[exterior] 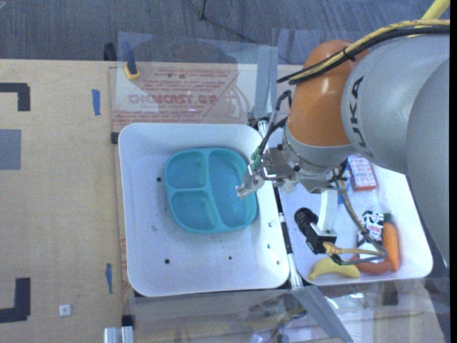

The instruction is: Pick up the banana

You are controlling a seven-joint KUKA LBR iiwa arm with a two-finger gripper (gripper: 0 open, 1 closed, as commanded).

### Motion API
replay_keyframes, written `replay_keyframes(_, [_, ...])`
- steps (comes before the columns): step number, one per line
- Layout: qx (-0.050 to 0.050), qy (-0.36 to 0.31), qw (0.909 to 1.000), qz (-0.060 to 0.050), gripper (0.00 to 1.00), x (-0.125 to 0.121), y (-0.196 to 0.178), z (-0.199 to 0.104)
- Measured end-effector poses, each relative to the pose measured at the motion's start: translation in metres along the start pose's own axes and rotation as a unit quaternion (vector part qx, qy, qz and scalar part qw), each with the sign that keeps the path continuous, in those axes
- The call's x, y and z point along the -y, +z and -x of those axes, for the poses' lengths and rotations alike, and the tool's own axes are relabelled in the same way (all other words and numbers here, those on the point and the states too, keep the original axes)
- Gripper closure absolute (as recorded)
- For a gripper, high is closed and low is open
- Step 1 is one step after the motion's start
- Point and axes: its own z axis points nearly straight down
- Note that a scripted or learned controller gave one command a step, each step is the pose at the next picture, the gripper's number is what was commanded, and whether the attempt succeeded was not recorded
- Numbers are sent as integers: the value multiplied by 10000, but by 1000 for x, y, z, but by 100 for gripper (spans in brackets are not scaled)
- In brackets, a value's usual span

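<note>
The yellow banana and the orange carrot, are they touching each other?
Touching. The camera view shows the yellow banana lying against the orange carrot's lower end in the right white bin.

A pale wooden bench with black corner marks and bits of blue tape carries two shallow white plastic bins side by side, the left bin and the right bin, touching.

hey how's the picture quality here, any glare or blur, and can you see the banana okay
Camera view: even, soft lighting, with faint shadow under the blue plate; the image is slightly soft overall. The arm's bulk looms large and hides much of the right bin; the banana shows at that bin's near edge, partly crossed by a cable.
</note>
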Motion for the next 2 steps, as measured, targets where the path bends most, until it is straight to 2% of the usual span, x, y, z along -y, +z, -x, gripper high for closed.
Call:
replay_keyframes(1, [-17, -727, 9973, 69, 0, 17, 101, -45])
replay_keyframes(2, [-32, -602, 9980, 200, 0, 35, 103, -50])
